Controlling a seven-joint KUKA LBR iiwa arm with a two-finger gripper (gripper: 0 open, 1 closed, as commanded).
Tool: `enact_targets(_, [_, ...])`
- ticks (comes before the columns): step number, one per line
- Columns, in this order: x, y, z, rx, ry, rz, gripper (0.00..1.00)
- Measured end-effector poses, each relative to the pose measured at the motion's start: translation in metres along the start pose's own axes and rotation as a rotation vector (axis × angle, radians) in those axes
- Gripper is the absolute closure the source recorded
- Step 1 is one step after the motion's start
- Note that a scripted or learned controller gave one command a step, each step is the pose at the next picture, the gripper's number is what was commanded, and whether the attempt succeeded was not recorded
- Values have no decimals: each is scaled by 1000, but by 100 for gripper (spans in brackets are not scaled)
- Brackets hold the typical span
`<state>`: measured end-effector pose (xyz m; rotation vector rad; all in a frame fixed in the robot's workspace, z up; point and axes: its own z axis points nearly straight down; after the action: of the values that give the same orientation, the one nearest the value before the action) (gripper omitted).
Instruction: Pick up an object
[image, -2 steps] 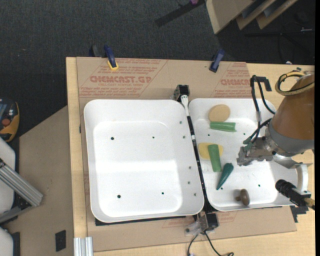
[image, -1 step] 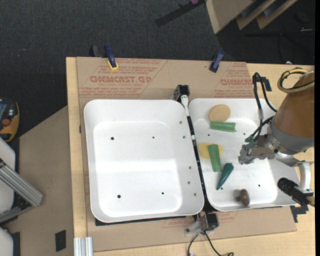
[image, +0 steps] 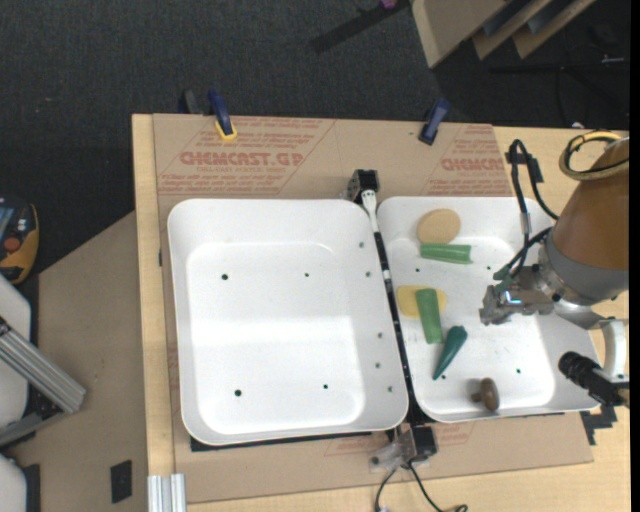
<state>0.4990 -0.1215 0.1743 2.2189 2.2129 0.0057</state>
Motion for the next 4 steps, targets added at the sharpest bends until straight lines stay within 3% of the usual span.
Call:
enact_targets(1, [76,-20,-11,11,8,-10,100])
enact_targets(2, [152,34,-10,4,6,-12,100])
enact_targets(3, [154,7,-87,3,4,-5,100])
enact_targets(4, [185,2,-154,0,5,-8,100])
